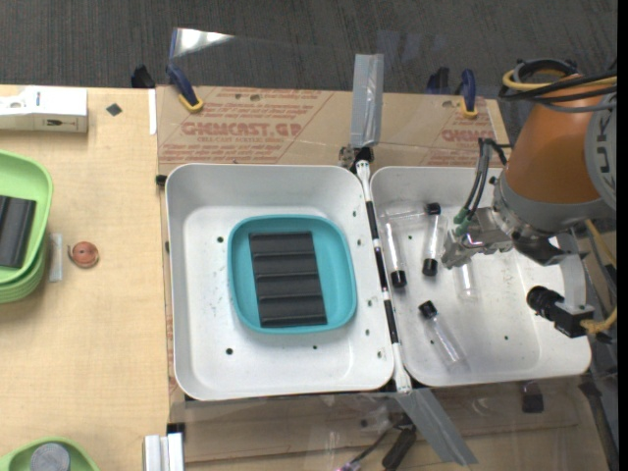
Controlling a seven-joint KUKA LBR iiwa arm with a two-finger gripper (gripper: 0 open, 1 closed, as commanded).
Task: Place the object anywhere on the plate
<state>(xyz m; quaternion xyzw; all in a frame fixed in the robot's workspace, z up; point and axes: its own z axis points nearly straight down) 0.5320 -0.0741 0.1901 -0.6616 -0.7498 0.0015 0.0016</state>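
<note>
Camera view | end effector (469, 246) over right bin (549, 356), grip state: cannot tell | vials (431, 235) loose in right bin: light, slick, probably fragile, roll easily | pinch mid-barrel | plate (339, 263) in left bin

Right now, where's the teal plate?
The teal plate sits in the middle of the left white bin, with a black ridged block lying on it; the tubes are in the right bin.

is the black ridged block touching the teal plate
Touching: the camera view shows the black ridged block lying flat inside the teal plate, resting on its floor in the left bin.
</note>
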